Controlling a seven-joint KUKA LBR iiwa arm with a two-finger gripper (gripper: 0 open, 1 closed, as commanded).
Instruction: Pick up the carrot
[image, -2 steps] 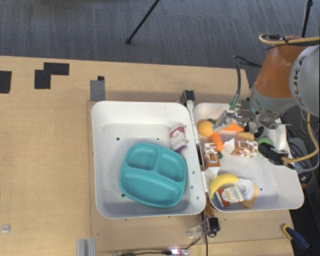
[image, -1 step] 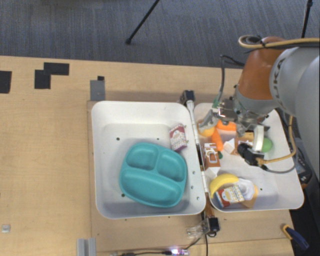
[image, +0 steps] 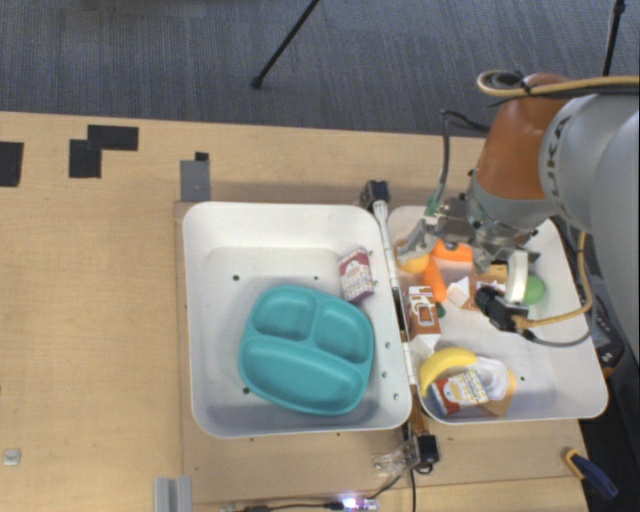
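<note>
The carrot (image: 433, 277) is a short orange piece lying in the upper left part of the right bin (image: 560, 400), close to the divider between the bins. My gripper (image: 468, 252) hangs just above and to the right of it, low over the bin, under the grey wrist and the orange band. A flat orange piece (image: 453, 254) sits right beneath the gripper, touching or nearly touching the carrot's upper end. The gripper's body hides what lies directly under it.
The right bin also holds a yellow banana (image: 448, 362), a red and white pouch (image: 472, 388), a brown box (image: 425, 311), a green ball (image: 536, 290) and a white cylinder (image: 517, 275). A teal divided plate (image: 305, 348) and a small packet (image: 355, 275) lie in the left bin (image: 215, 300).
</note>
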